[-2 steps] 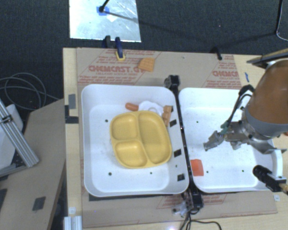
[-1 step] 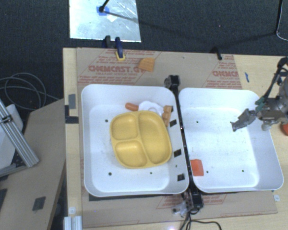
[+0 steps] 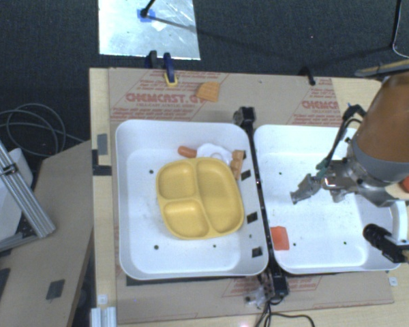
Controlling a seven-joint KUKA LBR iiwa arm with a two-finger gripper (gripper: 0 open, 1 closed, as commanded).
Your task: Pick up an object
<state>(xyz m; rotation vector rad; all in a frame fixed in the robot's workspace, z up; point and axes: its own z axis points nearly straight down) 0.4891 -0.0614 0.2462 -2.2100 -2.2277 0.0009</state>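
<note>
One fixed camera high above the bench (image 3: 211, 90), slanting down over both white bins (image 3: 133, 182).

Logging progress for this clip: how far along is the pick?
Nothing looks picked yet. The gripper hangs over the bare floor of the right bin, with nothing visible between its fingers. The nearest object, an orange block, lies at that bin's near-left corner. The yellow divided tray, a small orange piece and a tan piece sit in the left bin. Reaching, grasping and lifting remain.
</note>
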